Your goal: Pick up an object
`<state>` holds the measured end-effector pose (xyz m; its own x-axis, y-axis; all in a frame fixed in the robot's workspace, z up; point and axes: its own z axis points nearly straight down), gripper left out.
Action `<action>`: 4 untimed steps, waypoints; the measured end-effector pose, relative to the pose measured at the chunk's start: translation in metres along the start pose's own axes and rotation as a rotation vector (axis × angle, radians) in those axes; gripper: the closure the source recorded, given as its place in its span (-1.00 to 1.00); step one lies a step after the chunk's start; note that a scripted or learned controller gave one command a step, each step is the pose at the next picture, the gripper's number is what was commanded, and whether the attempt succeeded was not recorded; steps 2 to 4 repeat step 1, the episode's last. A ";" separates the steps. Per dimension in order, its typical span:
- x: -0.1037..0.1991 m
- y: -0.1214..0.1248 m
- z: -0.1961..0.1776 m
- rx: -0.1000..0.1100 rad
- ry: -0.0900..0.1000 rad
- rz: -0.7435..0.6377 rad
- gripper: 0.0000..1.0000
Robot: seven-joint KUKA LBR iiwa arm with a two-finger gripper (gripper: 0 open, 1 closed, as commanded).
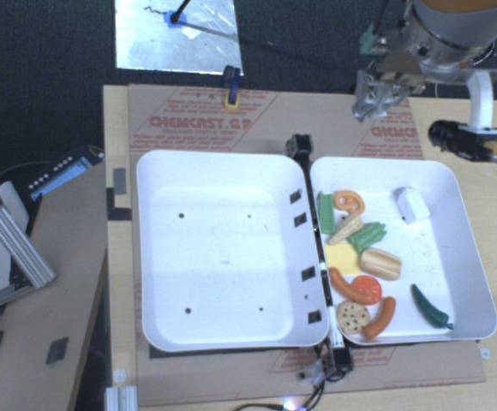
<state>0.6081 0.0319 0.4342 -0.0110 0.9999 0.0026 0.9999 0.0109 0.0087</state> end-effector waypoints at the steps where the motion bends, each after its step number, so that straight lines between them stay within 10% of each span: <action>1: 0.008 -0.005 -0.040 0.002 -0.002 0.005 1.00; 4: 0.008 -0.005 -0.040 0.002 -0.002 0.005 1.00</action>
